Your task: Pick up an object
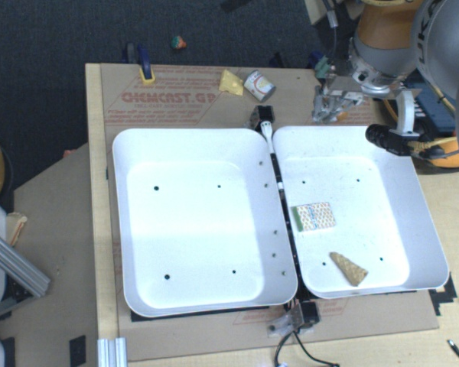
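Observation:
In the right bin (413, 228) lie two objects: a small patterned rectangular pad (314, 216) with a green edge near the left wall, and a tan wedge-shaped piece (349, 267) near the front. My gripper (330, 107) hangs above the bench just behind the right bin's far left corner, well away from both objects. Nothing shows between its fingers.
The left bin (130, 228) stands beside the right one. On the cardboard behind the bins lie a yellow scrap (231, 83), a small grey-white box (259, 86) and a blue-yellow clamp (145, 64). A black clip (265, 116) sits where the bins meet.

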Controlling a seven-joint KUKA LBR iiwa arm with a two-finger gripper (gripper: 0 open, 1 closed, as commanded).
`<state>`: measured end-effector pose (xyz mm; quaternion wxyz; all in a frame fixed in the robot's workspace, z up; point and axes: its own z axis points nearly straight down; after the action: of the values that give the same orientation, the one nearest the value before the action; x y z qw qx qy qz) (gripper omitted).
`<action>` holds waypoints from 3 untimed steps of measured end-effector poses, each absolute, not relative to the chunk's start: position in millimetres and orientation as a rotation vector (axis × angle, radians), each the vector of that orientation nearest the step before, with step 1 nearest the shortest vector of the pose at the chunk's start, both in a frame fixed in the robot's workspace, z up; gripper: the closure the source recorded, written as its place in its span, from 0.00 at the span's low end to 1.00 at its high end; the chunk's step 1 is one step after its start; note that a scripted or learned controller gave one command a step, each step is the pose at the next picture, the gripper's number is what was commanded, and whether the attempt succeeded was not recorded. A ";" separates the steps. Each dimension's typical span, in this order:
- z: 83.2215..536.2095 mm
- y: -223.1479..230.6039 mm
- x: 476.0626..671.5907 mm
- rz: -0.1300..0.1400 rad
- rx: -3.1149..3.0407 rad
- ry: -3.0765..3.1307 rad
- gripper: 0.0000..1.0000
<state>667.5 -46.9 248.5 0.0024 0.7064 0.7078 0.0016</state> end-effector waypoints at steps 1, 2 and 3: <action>325.0 -29.4 667.8 0.012 2.213 2.219 1.00; 279.4 99.3 664.9 -0.001 2.213 2.241 1.00; 392.2 -13.1 652.1 0.011 2.222 2.201 1.00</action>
<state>652.1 -13.1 392.2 0.0070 0.7105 0.7037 0.0035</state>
